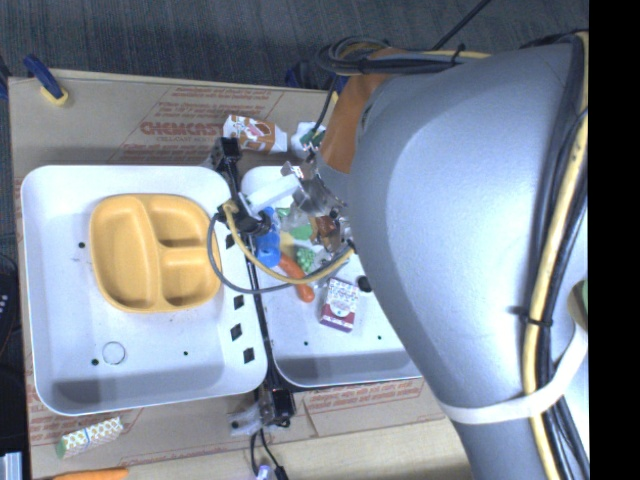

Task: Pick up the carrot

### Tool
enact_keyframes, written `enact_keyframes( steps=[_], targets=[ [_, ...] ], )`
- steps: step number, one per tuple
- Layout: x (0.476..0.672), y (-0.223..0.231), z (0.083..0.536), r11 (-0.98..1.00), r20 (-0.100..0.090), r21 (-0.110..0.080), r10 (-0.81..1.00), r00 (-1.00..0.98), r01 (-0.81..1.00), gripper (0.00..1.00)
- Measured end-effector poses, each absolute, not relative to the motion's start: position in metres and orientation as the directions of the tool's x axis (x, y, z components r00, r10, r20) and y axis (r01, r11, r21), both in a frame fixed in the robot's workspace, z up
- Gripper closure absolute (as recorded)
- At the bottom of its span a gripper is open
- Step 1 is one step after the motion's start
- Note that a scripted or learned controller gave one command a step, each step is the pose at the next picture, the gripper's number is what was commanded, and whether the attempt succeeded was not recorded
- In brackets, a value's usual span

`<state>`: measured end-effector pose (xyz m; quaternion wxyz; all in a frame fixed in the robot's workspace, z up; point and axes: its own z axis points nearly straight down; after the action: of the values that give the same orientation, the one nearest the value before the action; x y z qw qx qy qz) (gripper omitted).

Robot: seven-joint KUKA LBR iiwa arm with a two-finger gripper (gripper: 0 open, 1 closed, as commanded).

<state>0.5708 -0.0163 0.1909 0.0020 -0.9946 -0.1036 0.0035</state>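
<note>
The carrot [298, 272] is a small orange piece lying in the right bin [340, 368], near its left wall, at the lower edge of a small heap of objects. My gripper [312, 211] hangs over that heap, just above and to the right of the carrot, and its tip is lost among the clutter. The large grey arm [470, 228] with its orange band [345, 118] covers most of the right bin.
A blue object [268, 250] and a green one [296, 230] lie right by the carrot. A red and white box [340, 304] sits below them. The left bin [60, 368] holds a yellow divided plate [155, 251]. A cable [222, 268] loops over the shared wall.
</note>
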Motion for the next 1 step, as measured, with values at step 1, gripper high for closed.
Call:
enact_keyframes(
  steps=[1],
  targets=[
    [0.5717, 0.0056, 0.191, -0.977, -0.005, -0.003, 0.214, 0.977, 0.214, 0.0]
  ],
)
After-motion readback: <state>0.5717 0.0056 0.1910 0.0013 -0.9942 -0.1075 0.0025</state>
